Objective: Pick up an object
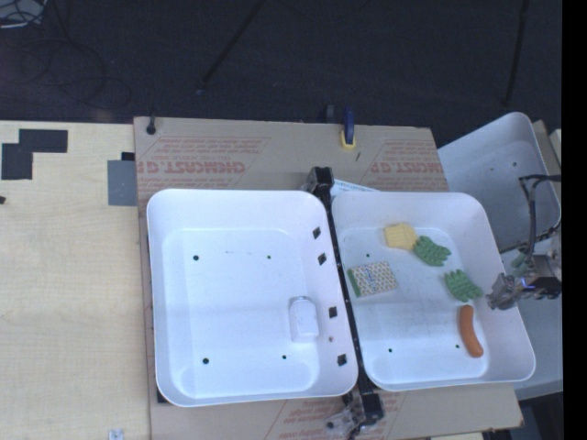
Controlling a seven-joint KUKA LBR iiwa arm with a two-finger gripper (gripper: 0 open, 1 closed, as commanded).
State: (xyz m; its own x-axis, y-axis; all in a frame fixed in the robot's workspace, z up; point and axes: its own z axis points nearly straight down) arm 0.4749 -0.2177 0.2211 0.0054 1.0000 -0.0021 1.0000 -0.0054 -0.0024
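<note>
My gripper (519,287) hangs just past the right bin's (500,246) edge (I cannot tell its state), near a green toy (461,285) and sausage (470,330).

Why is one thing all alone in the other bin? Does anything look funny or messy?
Nothing looks spilled or broken. The white cup lies alone in the left bin, while the yellow piece, two green pieces, patterned block and orange sausage share the right bin.
</note>
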